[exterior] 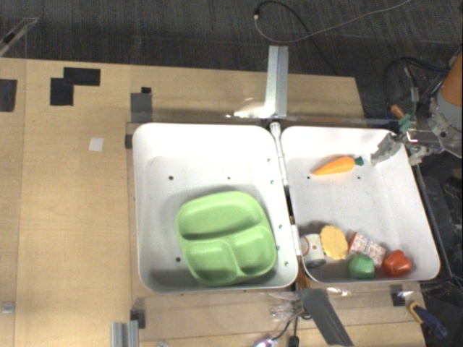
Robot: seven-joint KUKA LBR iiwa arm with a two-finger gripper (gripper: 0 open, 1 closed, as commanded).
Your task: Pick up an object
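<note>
Nothing is lifted yet: the gripper [385, 150] hovers just right of the toy carrot [335, 166], its grip state unreadable.

Two white bins: left bin [145, 194], right bin [412, 201]. One green divided tray [226, 236] in the left bin. In the right bin: one toy carrot [335, 166] at 12 o'clock; five small items at 6 o'clock: one can [312, 246], one yellow piece [333, 243], one wrapped packet [367, 246], one green piece [361, 267], one red piece [396, 263].
</note>
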